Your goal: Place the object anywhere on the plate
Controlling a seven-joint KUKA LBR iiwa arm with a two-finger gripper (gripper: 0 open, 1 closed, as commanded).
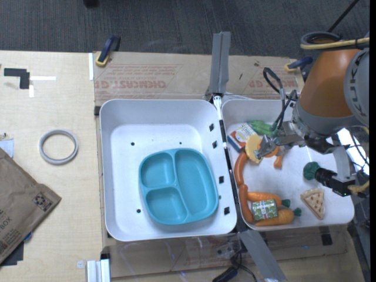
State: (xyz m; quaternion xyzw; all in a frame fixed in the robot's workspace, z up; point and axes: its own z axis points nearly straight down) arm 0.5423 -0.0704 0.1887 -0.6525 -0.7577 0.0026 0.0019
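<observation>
A blue three-compartment plate (pixel 176 187) lies in the left white bin (pixel 117 157), with nothing on it. My gripper (pixel 269 148) is low over the upper left part of the right bin (pixel 338 213), reaching in from the right. A small yellow toy food piece (pixel 253 147) sits right at its tip, touching or nearly touching it. The wrist hides whether the piece is gripped. The gripper is well to the right of the plate, across the divider between the bins.
The right bin also holds a curved orange sausage (pixel 239 170), a carrot with a labelled can (pixel 270 211), a pizza-like wedge (pixel 314 202), a green leafy item (pixel 258 127) and a dark green piece (pixel 311 170). A tape ring (pixel 59 146) lies on the bench at left.
</observation>
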